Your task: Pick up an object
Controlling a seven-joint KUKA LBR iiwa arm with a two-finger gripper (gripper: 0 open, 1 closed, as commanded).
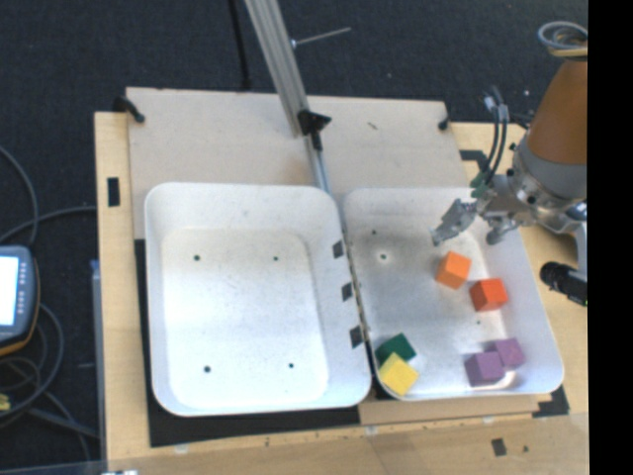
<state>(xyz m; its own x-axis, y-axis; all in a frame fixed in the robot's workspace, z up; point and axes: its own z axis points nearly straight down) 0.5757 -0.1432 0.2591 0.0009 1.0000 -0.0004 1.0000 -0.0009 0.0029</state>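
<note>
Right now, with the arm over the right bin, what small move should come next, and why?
Probably a short drop toward the lighter orange block. The gripper hangs above the right bin with nothing between its fingers, and that block lies just below it, apart from the darker orange block.

Arm: seen reaching in from the right, above the right bin's upper edge.
Gripper: poised over the right bin, jaws spread apart, nothing between them.
Orange cube: just below the gripper.
Red-orange cube: beside it.
Purple cubes: lower right corner.
Green cube, yellow cube: touching, lower left corner.
Left bin: set on the desk.
</note>
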